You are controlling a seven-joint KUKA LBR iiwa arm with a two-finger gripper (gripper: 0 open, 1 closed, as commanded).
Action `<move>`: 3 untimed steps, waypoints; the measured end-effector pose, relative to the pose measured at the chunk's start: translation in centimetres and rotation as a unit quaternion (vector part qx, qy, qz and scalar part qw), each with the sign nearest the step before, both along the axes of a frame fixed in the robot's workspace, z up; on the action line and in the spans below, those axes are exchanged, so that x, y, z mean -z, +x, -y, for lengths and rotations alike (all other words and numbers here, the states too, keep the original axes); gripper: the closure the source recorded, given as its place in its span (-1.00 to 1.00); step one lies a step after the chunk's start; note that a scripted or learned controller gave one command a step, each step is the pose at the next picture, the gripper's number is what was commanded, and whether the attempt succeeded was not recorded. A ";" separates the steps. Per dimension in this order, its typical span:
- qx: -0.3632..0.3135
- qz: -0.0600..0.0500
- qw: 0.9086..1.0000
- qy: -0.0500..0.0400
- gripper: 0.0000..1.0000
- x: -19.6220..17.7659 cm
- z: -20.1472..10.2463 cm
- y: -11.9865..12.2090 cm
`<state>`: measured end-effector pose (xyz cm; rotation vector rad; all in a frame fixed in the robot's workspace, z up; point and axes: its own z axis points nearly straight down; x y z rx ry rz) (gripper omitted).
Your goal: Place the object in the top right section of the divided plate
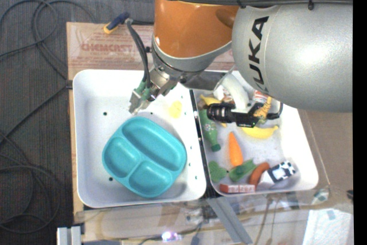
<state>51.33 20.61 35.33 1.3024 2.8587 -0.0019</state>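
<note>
Jaws: whether they stand apart or closed cannot be told; the tips are small and seen from above, and nothing readable sits between them.
Gripper (137, 101): hangs over the upper middle of the left bin, just above the far edge of the plate, its tip pointing down and to the left.
Left bin (92, 140): shallow, white, with a few small dark dots on its floor.
Divided plate (144, 156): teal, rounded, three sections, lying in the lower middle of the left bin and turned at an angle; its sections look bare.
Yellow object (175, 109): small and pale, on the white floor of the left bin, just right of the gripper and just beyond the plate's upper right edge, apart from the plate.
Arm (200, 8): large orange band and grey housing reaching in from the right, covering the upper part of both bins.
Right bin (307, 166): white, crowded with toy food.
Carrot (235, 149): orange, upright in the middle of the right bin.
Banana (261, 132): yellow, just right of the carrot, partly under a black object (232, 116).
Green pieces (229, 172): near the bin's lower middle, beside a red sausage-like piece (259, 172).
Black-and-white item (282, 172): lower right corner of the right bin.
</note>
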 end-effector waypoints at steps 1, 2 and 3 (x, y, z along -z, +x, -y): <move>-0.172 -0.001 0.985 0.000 1.00 9.1 0.2 1.2; -0.172 -0.001 0.985 0.001 -1.00 9.1 0.2 1.2; -0.173 -0.002 0.985 0.002 1.00 8.2 0.0 1.2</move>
